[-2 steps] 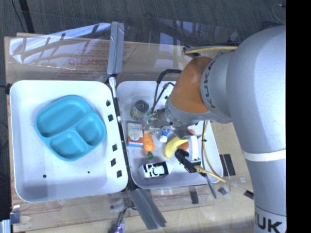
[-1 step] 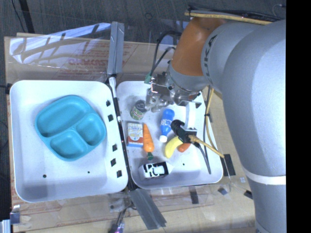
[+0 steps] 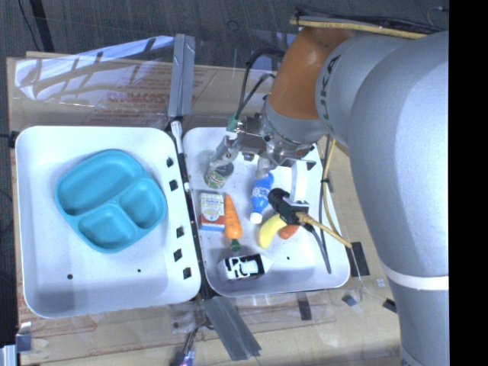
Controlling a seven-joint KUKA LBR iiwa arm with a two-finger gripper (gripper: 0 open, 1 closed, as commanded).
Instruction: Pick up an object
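Beside the tool [image 3: 229, 152]: can [image 3: 218, 176], carrot [image 3: 232, 217], banana [image 3: 268, 230], bottle [image 3: 261, 193].

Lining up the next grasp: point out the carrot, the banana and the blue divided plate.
carrot [image 3: 232, 218]: camera view, middle of its orange body.
banana [image 3: 267, 232]: camera view, middle of the yellow peel.
blue divided plate [image 3: 110, 198]: camera view, ridge between its compartments.

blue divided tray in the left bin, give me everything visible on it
The blue tray is a matte, plastic-looking dish with rounded corners and three compartments: one long one along its upper-left side, two smaller ones on its lower-right side, split by raised ridges. It lies flat, right side up, turned at a slant to the bin walls, in the upper middle of the left bin. Its compartments hold nothing, and only the bin floor touches it.
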